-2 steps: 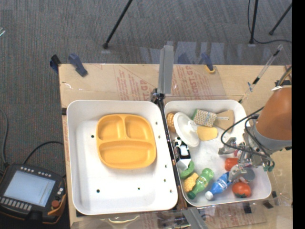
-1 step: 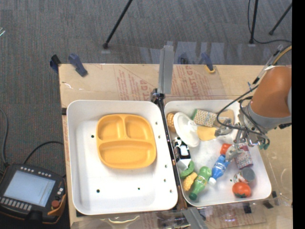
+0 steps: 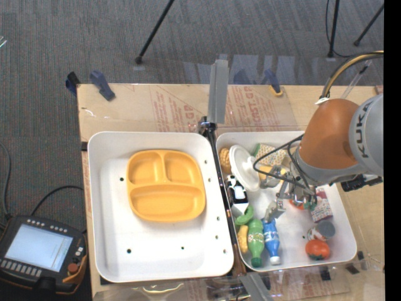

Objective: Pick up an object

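The arm (image 3: pixel 369 130) is grey with black KUKA lettering, and a rounded orange band (image 3: pixel 331 133) sits above the wrist. Thin dark cables loop around it. The metallic tool (image 3: pixel 283 202) carries what may be small red parts.

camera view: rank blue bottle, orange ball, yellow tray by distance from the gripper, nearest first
From the gripper:
1. Blue bottle, just below it in the right bin.
2. Orange ball, at that bin's lower right corner.
3. Yellow tray, across in the left bin.
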`<state>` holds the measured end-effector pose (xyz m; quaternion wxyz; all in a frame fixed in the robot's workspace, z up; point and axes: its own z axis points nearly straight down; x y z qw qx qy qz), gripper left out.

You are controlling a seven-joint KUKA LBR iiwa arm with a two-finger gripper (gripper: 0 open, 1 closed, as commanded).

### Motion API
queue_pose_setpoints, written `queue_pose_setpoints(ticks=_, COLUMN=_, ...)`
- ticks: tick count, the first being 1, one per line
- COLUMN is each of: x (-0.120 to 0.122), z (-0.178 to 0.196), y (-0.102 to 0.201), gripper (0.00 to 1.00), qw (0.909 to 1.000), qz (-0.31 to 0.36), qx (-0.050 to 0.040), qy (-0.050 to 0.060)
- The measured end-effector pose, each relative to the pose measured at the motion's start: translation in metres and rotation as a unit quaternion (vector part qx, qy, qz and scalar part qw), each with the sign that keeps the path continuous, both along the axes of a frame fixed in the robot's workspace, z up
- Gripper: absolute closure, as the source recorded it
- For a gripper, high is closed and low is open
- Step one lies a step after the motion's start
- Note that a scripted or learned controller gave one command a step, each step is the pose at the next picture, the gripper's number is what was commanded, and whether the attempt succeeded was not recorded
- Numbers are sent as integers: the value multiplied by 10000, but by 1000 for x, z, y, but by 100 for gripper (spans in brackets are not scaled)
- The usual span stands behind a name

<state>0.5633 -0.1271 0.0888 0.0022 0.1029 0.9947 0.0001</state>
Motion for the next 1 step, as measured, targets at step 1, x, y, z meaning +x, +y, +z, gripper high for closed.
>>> queue_pose_setpoints(ticks=1, x=66, z=0, y=-3, gripper=0, qw=9960, qz=-894, qx=3, qy=11)
